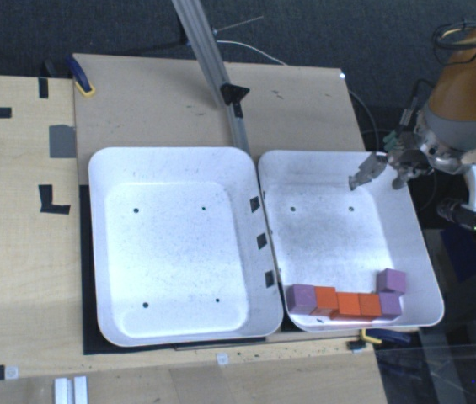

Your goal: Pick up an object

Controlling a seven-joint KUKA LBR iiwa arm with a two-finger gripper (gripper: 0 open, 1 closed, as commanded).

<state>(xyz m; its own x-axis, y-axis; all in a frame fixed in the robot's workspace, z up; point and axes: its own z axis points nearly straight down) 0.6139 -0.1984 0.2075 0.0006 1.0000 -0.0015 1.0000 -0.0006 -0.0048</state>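
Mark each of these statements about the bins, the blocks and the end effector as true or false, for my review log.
1. The blocks lie along the near wall of the right bin. True.
2. The blocks are all orange. False: purple and orange ones are mixed.
3. The end effector is at the right bin's far right corner, apart from the blocks. True.
4. A block is held in the end effector. False: nothing is between its fingers.
5. The left bin holds the purple blocks. False: they are in the right bin.
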